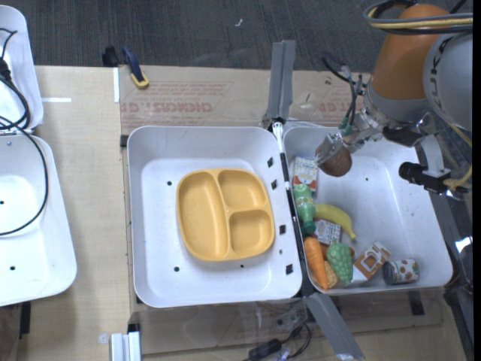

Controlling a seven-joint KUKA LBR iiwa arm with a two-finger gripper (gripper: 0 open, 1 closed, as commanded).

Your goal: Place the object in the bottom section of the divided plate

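The divided plate (225,213) is yellow-orange, rounded at the corners, with one long section and two smaller ones, all bare. It is the single plate here and lies flat in the middle of the left bin (150,201). There are two white bins on the table (75,104), touching along a shared wall.

Right of the plate, the right bin (398,201) holds the clutter. Nearest the front edge lie an orange carrot (316,262), a green knobbly vegetable (340,262), a small brown-and-white carton (371,260) and a printed can (401,271) on its side. Just behind them a yellow banana (336,217) rests over a small packet (328,233), and a green-and-white pouch (304,190) lies along the shared wall, closest to the plate.

Farther back and right of the plate, the pincer (340,150) hangs over the right bin with a brown rounded object (336,162) at its tip; whether its fingers clench that object I cannot tell
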